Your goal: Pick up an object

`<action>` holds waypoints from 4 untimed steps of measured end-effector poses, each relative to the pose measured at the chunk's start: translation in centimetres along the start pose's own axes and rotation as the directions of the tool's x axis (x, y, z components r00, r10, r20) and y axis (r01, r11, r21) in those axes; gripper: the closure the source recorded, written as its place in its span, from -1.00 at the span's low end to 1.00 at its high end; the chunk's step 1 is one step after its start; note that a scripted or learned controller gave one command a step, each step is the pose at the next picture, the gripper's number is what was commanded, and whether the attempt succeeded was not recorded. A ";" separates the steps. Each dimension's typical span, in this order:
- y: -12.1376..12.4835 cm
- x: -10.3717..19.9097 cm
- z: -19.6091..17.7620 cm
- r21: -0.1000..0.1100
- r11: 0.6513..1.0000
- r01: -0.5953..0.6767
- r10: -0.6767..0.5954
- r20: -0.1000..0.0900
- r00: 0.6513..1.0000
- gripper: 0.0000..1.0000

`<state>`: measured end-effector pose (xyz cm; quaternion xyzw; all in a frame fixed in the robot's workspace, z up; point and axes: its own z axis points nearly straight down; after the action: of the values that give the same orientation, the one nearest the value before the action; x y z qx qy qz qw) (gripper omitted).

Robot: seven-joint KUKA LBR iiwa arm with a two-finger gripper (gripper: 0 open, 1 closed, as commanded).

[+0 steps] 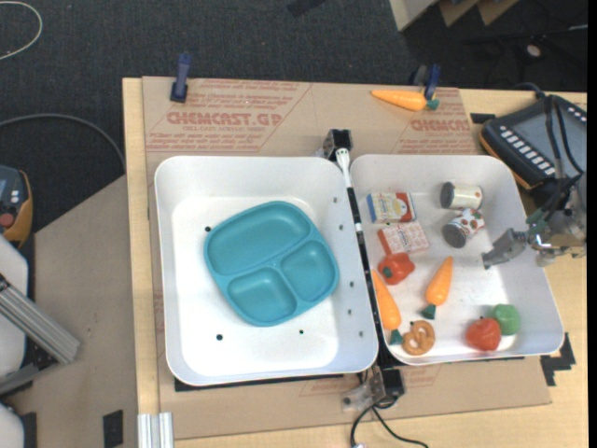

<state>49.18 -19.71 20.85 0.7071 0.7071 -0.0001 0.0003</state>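
The right bin [536, 278] holds several toy foods. Among them are a white cup [462, 195] on its side and a patterned cup [462, 229]. Two small cartons [389, 206] [404, 240] lie nearby, with a red pepper [395, 268] and two carrots [439, 281] [385, 304]. A pretzel [419, 337], a red fruit [483, 334] and a green piece [506, 318] sit along the front. My gripper [502, 249] reaches in over the bin's right rim, low and just right of the patterned cup, with nothing seen in it.
The left bin [177, 250] holds a teal divided plate [270, 262]. Another orange carrot [399, 99] lies on the bench behind the right bin. A black device with cables [536, 143] sits at the far right.
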 end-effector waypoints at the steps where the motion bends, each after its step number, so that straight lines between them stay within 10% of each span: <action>1: -1.4 1.0 5.2 0.007 1.000 0.000 0.000 -0.004 1.000 -1.00; 2: -1.2 3.5 11.3 0.002 1.000 0.001 -0.001 -0.006 1.000 -1.00; 3: -1.1 3.3 9.9 -0.005 1.000 0.000 0.000 -0.001 1.000 1.00; 4: 2.6 -3.1 -11.9 -0.021 1.000 0.000 0.001 0.011 1.000 1.00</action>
<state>51.74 -22.76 32.80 0.7073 0.7069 0.0034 0.0117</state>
